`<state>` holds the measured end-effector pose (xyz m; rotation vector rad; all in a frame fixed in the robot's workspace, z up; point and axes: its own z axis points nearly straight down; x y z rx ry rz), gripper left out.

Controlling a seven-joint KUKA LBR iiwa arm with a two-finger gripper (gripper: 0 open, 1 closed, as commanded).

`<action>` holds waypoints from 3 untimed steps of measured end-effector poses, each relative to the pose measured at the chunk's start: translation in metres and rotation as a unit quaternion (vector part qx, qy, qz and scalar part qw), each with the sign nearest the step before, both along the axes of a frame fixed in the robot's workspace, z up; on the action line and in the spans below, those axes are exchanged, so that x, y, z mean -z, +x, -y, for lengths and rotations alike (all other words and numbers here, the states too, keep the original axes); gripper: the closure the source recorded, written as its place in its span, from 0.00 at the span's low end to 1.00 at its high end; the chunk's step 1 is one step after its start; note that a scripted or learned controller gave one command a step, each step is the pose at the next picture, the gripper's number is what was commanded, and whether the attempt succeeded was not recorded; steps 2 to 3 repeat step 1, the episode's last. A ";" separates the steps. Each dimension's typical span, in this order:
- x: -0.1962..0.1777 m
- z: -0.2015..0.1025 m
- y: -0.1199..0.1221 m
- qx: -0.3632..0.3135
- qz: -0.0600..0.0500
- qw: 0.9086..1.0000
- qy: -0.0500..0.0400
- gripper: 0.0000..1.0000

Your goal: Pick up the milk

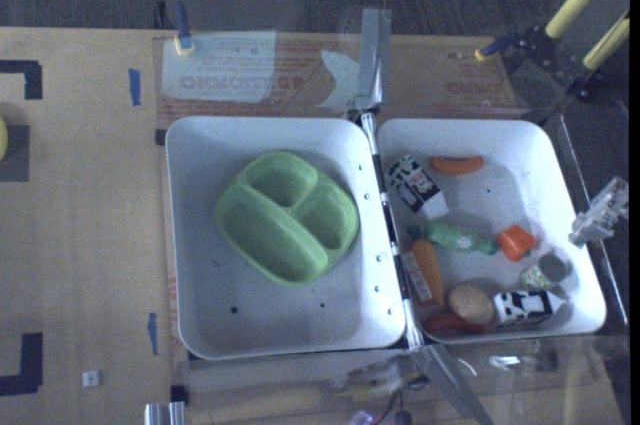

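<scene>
A black-and-white cow-patterned milk carton (416,185) lies on its side in the right bin (535,158), near that bin's upper left corner. A second cow-patterned box (526,307) lies at the bin's lower right. My gripper (598,214) appears as a pale shape over the bin's right rim, well to the right of the carton and above the second box. It touches neither of them.
In the right bin also lie a red sausage (457,164), a green bottle (460,237), an orange piece (516,242), a carrot (428,270), a brown bun (470,302) and a grey can (552,268). The left bin (200,313) holds a green divided plate (287,215).
</scene>
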<state>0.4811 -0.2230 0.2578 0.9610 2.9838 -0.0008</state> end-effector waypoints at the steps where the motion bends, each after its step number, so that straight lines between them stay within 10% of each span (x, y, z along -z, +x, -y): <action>1: 0.030 0.000 0.005 -0.026 -0.001 1.000 0.001 1.00; 3: 0.030 0.000 0.005 -0.026 -0.001 1.000 0.001 1.00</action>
